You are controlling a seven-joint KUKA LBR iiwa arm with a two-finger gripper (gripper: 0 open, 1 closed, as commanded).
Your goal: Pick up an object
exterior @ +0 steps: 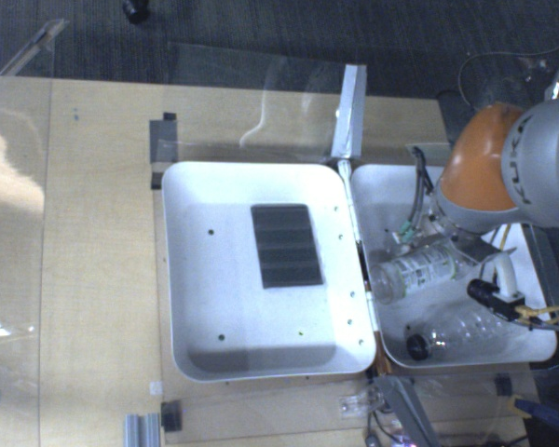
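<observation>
Hand (pixel 419 238) low over a clear bottle (pixel 415 275) in the right bin (pixel 382 198)

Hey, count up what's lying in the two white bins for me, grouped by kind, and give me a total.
Clear plastic bottles: 2 (labelled bottle, black-capped bottle, both in the right bin)
Dark ribbed slabs: 1 (dark slab, in the left bin)
Total: 3
</observation>
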